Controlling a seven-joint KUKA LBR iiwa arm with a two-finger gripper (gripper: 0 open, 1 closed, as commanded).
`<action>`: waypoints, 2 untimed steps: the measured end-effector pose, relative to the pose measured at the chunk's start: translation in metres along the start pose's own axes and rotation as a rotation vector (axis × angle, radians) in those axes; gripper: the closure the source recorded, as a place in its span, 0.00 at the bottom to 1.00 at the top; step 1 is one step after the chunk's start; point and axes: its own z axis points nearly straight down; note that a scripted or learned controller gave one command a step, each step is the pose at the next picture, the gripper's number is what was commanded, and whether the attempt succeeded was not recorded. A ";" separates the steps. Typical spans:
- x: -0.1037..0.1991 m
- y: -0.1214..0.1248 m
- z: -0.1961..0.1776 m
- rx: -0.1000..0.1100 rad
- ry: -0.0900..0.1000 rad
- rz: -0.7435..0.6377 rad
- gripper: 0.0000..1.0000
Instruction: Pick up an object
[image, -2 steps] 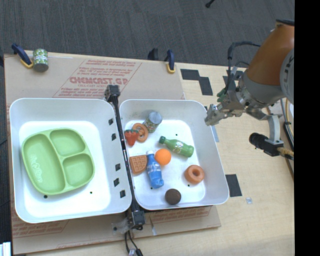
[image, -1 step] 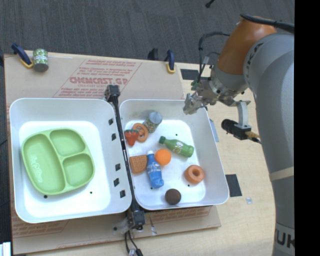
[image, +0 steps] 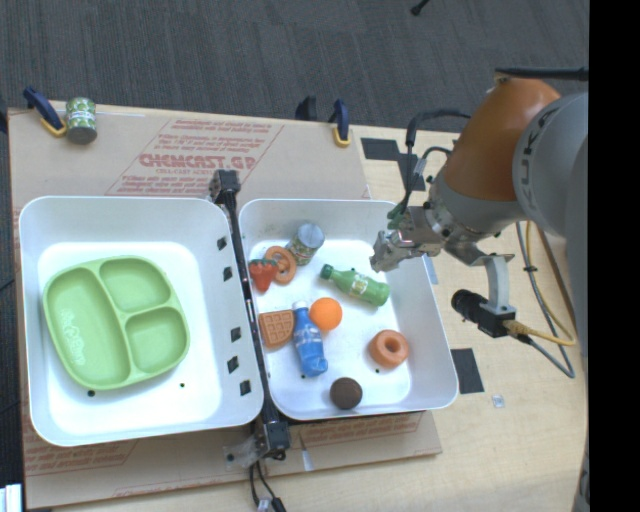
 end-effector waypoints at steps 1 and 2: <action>0.005 -0.025 -0.013 0.000 0.000 0.000 1.00; 0.004 0.009 -0.002 0.000 0.000 -0.002 1.00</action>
